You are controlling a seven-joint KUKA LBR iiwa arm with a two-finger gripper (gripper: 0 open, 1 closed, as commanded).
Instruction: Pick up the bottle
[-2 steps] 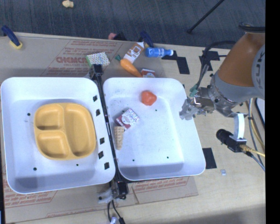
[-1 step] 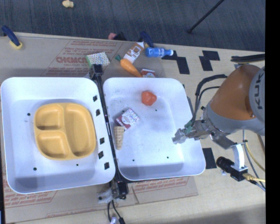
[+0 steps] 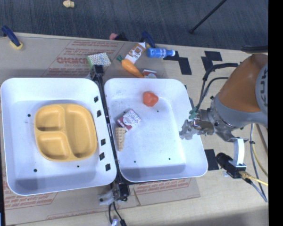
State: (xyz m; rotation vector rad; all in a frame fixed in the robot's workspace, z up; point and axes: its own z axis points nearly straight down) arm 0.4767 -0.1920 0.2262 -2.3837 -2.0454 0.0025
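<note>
Bottle well beyond jaws (outside bins).

Carrot and carton crowd the bottle.

A robotics lab: grey-and-orange robot arm over a cardboard-covered bench, two shallow white bins, dark carpet.

Dark grey ribbed carpet floor, small yellowish scrap lying on it. Light tan bench top with flattened printed brown cardboard sheet underneath. Even lighting.
</note>
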